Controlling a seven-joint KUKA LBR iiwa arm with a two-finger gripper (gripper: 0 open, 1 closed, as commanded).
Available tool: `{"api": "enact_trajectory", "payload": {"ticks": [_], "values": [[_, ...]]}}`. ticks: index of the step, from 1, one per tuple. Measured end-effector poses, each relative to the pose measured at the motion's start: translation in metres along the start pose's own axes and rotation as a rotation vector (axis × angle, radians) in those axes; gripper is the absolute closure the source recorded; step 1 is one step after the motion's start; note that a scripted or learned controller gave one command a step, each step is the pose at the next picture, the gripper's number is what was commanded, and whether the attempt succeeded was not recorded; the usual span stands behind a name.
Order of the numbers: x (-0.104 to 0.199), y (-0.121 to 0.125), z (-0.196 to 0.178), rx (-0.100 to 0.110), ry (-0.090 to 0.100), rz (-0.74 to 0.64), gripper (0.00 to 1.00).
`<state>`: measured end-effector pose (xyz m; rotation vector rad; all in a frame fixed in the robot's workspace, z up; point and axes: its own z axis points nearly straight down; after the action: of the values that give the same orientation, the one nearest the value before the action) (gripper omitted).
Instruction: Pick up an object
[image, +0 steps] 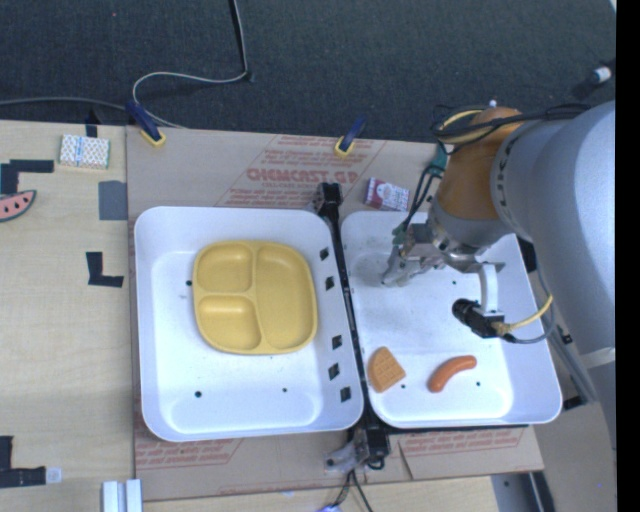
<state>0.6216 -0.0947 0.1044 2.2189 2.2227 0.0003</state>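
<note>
Arm poised over the right bin, two food items lying loose at the bin's lower edge.

Nearest the bottom of the frame, in the right bin (520, 405), a tan cracker-like piece (385, 368) lies lower left and an orange sausage (452, 373) just right of it, apart from each other. Above them, in the bin's upper left, the gripper (398, 272) points down at bare floor, its two fingers slightly parted and grasping nothing. The left bin (160, 330) holds a yellow divided plate (254, 297). Farther up, on the cardboard, a small red-and-white packet (386, 194) lies beyond the bins.
</note>
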Motion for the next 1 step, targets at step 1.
{"api": "enact_trajectory", "payload": {"ticks": [1], "values": [[0.0000,0.0000,0.0001,0.000,0.000,0.000,0.00]]}}
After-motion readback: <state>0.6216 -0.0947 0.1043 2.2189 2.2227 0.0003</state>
